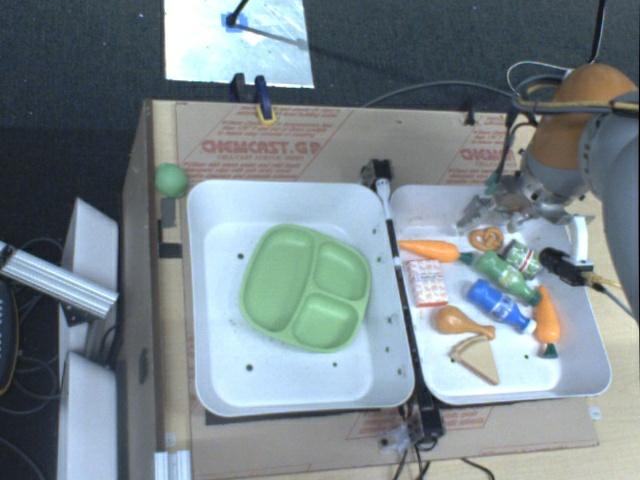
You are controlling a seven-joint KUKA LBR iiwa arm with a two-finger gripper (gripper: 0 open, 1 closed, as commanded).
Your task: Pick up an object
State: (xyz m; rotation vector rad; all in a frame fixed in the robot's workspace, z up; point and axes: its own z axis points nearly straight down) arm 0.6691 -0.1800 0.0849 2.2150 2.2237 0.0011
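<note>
Cluttered right bin [590, 363]: we cannot tell our gripper [497, 211] jaws' state; crowding near the pretzel [486, 238] risks a miss.

1. Even, fairly bright overhead light across both white bins [300, 388], which come up almost blown out along their rims.
2. Far left, a shiny sheet [240, 28] throws back a patchy glare against the dark floor.
3. Shadows are soft and short, tucked close under the green tray [305, 286].
4. Whole frame looks slightly soft and grainy; small toys on the right blur at their edges.
5. The arm [585, 133] on the right reads hazy.
</note>
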